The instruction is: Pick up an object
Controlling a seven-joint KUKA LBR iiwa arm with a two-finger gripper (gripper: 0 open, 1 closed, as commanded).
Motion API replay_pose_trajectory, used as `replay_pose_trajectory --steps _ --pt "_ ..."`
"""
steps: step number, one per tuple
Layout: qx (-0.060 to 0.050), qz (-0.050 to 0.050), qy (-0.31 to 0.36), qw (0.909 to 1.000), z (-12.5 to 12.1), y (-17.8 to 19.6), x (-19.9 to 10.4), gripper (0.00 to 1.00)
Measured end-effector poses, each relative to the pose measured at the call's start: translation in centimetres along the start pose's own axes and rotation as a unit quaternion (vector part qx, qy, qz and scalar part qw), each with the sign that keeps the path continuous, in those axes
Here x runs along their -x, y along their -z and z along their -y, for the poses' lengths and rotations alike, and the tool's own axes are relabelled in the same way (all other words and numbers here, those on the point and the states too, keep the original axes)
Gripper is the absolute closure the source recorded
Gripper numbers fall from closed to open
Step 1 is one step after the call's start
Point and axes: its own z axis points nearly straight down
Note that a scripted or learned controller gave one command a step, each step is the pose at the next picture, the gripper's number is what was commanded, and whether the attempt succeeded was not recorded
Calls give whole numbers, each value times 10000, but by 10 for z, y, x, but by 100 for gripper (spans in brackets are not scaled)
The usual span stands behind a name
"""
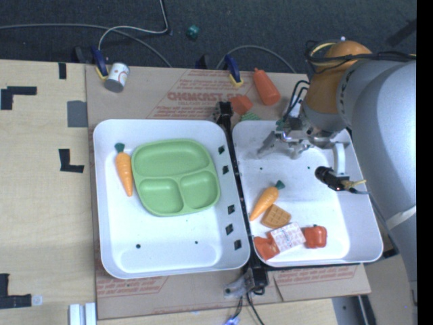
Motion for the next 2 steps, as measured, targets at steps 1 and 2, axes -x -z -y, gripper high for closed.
replay_pose_trajectory --steps 1,2 --pt "-20 -8 -2 10000 42 0 -37 0" --pt "-3 -4 -7 10000 92 1 -38 0"
